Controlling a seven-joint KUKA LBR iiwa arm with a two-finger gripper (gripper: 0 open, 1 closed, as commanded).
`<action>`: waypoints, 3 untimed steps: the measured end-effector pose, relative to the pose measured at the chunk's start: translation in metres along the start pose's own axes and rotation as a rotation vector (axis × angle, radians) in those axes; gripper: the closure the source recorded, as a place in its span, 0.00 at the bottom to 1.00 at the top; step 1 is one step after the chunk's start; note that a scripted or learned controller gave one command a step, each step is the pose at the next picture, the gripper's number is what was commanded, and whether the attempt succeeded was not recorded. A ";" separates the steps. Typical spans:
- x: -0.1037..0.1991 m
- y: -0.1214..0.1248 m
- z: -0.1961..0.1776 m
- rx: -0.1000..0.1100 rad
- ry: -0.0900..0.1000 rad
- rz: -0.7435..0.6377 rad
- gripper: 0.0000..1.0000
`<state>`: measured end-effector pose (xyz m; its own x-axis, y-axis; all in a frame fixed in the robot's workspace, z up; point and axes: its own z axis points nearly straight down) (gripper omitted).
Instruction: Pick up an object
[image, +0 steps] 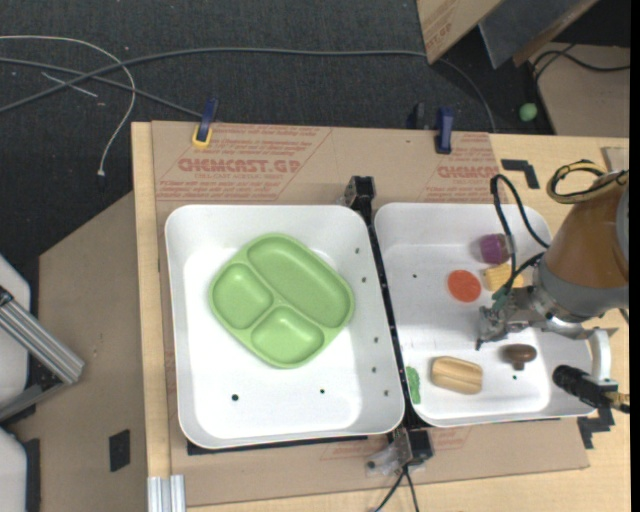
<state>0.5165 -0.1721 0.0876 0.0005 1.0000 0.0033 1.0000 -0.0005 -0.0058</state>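
Jaws hung low over the right bin (440, 225), though how far open they stood I could not tell, nor whether they gripped anything. Nearest lay a tan wooden block (457, 375) and a brown piece (519, 352), likely targets; beyond sat an orange ball (464, 286), a purple piece (493, 246), and a green tray (282, 299) in the left bin (200, 240).

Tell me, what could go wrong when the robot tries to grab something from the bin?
The gripper hangs between the orange-red round piece, the small brown piece and the tan bread-like block, so it might close on nothing. It could also nudge the orange-red piece into the purple item. The small brown piece lies partly under the arm, making it harder to reach.
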 end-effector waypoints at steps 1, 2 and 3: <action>0.000 0.001 -0.014 -0.006 -0.002 0.001 1.00; -0.001 0.004 -0.077 -0.010 -0.005 -0.001 1.00; -0.001 0.008 -0.140 -0.011 -0.005 -0.002 1.00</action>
<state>0.5248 -0.1737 0.2275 -0.0014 1.0000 -0.0020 1.0000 0.0014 0.0052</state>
